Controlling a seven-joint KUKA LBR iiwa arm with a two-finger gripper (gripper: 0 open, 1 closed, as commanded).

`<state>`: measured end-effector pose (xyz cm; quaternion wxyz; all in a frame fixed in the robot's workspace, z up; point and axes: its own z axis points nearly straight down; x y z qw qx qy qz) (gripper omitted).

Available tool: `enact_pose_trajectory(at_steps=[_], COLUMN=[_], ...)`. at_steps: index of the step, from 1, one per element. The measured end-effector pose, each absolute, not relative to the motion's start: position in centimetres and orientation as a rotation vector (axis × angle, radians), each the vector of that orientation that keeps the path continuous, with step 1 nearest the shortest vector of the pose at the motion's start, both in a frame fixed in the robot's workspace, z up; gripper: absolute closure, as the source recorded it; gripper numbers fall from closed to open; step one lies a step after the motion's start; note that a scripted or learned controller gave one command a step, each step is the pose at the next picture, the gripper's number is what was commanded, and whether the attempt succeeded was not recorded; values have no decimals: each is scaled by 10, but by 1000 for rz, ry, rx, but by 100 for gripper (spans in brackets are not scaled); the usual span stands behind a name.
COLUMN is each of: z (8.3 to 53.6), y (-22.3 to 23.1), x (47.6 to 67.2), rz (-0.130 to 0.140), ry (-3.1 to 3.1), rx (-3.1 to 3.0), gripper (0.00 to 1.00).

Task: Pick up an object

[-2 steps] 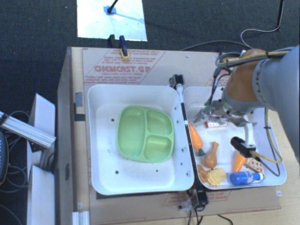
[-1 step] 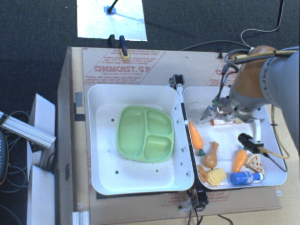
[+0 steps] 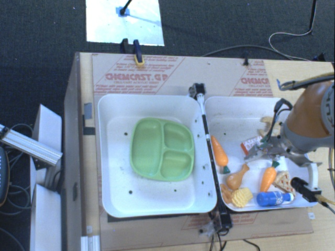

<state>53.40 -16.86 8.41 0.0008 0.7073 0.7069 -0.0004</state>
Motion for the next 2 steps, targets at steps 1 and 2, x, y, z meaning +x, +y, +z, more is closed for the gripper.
enact_pose_trajectory(at_steps=[1, 2], z=[84, 85], y=[-170, -163], x=[487, 554], rz=[1, 3], ry=[2222, 2224], rx=[2220, 2216], gripper=[0, 0])
